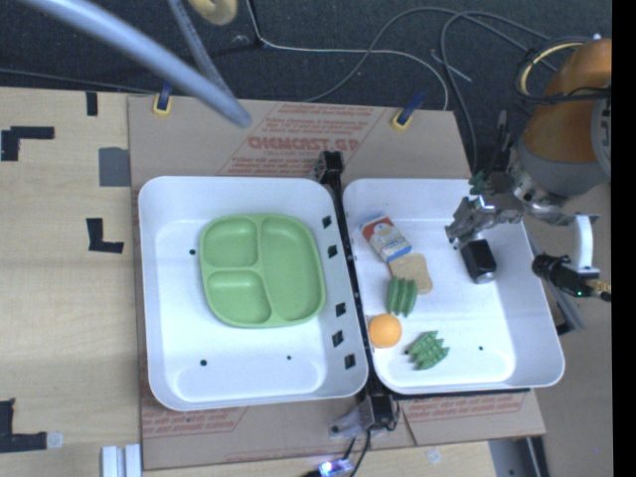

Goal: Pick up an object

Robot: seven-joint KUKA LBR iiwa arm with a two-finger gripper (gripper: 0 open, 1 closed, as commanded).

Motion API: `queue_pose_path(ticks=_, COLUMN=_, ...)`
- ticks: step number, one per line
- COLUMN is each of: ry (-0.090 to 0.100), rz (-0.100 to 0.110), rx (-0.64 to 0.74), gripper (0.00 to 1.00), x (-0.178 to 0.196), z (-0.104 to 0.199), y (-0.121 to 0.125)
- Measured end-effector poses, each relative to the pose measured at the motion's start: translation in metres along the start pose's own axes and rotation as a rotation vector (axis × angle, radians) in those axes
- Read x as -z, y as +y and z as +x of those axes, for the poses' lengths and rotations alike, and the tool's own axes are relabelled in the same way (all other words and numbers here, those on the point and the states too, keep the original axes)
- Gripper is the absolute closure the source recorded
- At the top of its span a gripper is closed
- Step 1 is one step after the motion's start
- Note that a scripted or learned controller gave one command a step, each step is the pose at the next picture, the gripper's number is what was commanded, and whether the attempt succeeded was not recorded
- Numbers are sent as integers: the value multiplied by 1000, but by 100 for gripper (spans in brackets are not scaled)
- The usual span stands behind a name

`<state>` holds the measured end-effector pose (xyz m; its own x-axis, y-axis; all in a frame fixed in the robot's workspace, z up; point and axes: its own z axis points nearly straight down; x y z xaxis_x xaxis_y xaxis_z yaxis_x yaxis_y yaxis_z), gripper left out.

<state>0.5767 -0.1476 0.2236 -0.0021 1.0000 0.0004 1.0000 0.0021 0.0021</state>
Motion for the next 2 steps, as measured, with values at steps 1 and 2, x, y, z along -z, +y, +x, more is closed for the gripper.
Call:
queue_pose_path(ticks=1, ry=1, rz=3, rx=5, gripper=100, x=-5, z=60, y=12)
queue_pose_path(ticks=2, ry=1, rz=2, rx=5, gripper=100, x=5, z=110, y=13)
